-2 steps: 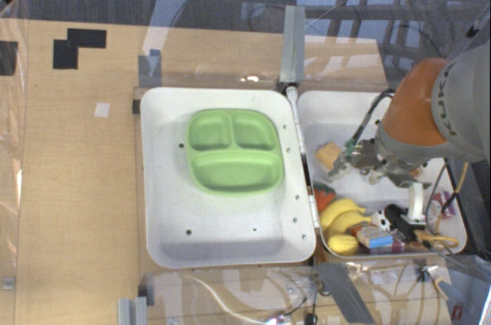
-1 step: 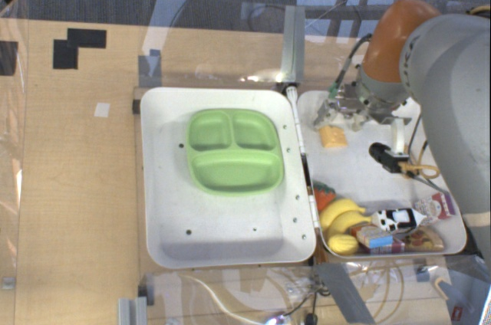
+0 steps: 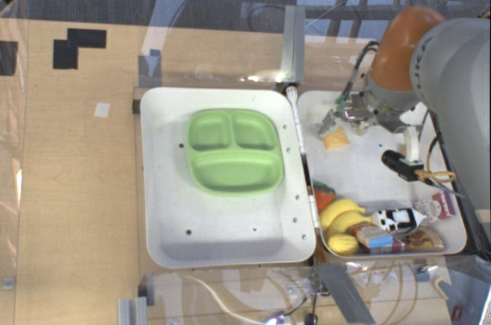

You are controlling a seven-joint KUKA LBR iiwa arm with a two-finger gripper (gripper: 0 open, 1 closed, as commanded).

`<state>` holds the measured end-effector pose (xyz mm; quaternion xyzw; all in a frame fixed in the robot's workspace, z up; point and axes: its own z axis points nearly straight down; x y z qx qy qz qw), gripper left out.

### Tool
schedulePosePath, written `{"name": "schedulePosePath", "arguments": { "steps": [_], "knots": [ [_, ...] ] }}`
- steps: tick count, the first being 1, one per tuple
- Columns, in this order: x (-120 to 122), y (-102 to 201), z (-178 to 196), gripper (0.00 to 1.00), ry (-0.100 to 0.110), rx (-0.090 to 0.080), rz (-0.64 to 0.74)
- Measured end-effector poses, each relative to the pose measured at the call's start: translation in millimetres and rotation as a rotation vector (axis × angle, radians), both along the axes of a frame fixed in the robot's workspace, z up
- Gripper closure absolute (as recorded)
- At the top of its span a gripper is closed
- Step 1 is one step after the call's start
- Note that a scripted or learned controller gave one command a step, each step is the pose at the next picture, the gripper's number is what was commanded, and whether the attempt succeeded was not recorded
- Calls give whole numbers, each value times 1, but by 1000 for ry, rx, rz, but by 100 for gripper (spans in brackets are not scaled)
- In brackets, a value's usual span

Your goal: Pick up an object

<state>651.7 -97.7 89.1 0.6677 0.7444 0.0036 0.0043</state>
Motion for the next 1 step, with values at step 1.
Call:
{"name": "schedulePosePath", "arguments": {
  "steps": [1],
  "knots": [
    [19,-26,100,0,1,-3,164]
  ]
}}
